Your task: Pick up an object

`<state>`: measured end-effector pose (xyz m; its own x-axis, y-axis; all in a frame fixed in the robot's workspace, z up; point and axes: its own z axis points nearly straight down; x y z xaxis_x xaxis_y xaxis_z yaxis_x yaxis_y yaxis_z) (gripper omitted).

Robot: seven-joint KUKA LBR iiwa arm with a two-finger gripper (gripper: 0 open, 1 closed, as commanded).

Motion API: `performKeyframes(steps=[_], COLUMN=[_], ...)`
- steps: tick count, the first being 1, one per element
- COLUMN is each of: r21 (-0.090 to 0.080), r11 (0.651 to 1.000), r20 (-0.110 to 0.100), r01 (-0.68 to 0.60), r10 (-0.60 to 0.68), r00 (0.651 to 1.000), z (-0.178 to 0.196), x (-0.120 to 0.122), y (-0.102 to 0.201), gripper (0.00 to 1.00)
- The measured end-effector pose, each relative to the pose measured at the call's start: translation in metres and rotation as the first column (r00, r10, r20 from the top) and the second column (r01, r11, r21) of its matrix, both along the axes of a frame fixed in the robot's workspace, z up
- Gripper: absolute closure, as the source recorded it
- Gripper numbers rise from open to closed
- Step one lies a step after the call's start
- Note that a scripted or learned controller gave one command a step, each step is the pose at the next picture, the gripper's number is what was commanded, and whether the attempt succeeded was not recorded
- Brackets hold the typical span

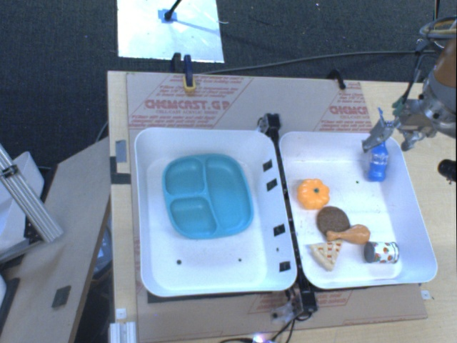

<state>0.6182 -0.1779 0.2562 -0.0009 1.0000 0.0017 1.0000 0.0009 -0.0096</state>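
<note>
My gripper [390, 143] hangs open over the far right corner of the right bin [421, 224], its two grey fingers spread apart. A small blue bottle [378, 165] stands just below it, and the left fingertip [370, 146] overlaps the bottle's top in this view. Nothing is held between the fingers. Further forward in the same bin lie an orange pumpkin [313, 193], a brown patty [333, 219], a chicken drumstick [350, 234], a pizza slice [326, 254] and a small can [382, 252].
The left bin [153, 263] holds a blue divided plate [208, 195]. A black-clipped divider [280, 199] runs between the two bins. Cables cross the dark floor behind the bench, where a shiny sheet [169, 20] lies.
</note>
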Motion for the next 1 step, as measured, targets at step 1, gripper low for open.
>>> performKeyframes(steps=[1], r21=[-0.002], r11=[1.0], r20=[0.012], r01=[-0.003], r10=[0.003], r00=[1.0], z=[0.0074], x=[0.0022], y=[0.0006], gripper=[0.0])
